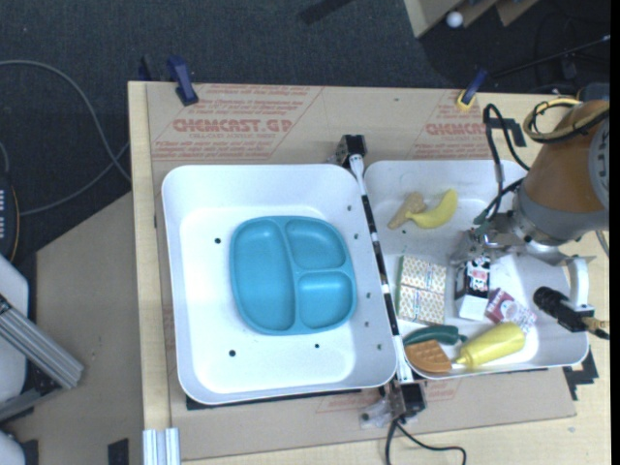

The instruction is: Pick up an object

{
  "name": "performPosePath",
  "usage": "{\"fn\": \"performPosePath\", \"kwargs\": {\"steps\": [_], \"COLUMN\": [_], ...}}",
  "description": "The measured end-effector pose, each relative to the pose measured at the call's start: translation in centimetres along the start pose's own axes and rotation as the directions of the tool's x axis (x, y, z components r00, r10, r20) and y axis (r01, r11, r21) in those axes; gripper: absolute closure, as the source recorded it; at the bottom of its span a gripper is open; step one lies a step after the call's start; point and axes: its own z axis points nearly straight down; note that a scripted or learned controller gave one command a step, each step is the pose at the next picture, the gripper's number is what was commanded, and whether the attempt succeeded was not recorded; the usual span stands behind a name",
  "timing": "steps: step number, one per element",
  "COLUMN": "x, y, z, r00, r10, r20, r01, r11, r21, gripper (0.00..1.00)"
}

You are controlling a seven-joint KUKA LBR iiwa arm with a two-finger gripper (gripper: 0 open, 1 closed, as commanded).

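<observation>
Bright, even light (slightly soft).

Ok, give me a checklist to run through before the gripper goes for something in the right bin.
1. Gripper over the right bin: ok.
2. Anything held: cannot tell.
3. Banana free of neighbours: ok.
4. Yellow bottle free of neighbours: not ok, it lies against the brush.
5. Patterned packet lying flat: ok.
6. Blue divided plate in the left bin, out of the way: ok.
</observation>
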Motion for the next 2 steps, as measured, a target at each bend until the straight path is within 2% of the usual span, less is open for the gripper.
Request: {"fn": "performPosePath", "kwargs": {"steps": [1,2], "x": [7.1,13.5], "y": [6.5,-0.8], "z": [0.8,-9.1], "r00": [1.0,1.0], "r10": [-0.003,-0.003], "r20": [-0.001,-0.002], "r01": [0.003,0.003], "r11": [1.0,1.0], "r21": [-0.004,0.003], "gripper": [1.0,1.0]}}
